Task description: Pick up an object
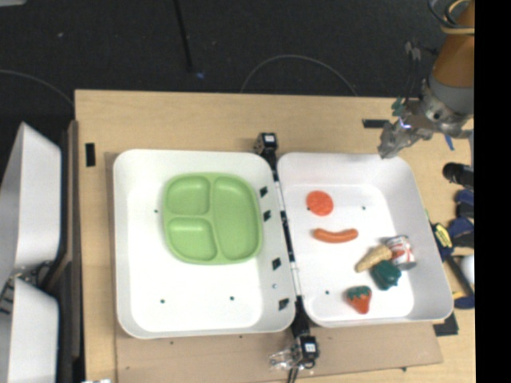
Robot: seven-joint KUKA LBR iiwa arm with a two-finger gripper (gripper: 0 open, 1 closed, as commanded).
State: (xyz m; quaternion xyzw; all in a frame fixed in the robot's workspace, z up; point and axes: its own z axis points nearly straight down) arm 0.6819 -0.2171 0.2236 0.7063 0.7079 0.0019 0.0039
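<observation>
Green moulded divided plate [213, 217] fills left bin [136, 294]; gripper [393, 144], finger state unclear, hovers over right bin's [399, 174] far rim.

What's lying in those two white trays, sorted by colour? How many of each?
Green: 2, the divided plate and a dark green toy
Orange-red: 3, a round slice, a sausage, a strawberry
Tan: 1, a cone
Red and white: 1, a small packet
Total: 7

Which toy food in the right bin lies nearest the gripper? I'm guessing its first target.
The round orange slice, farthest up the right bin toward the gripper; the others lie lower.
</observation>
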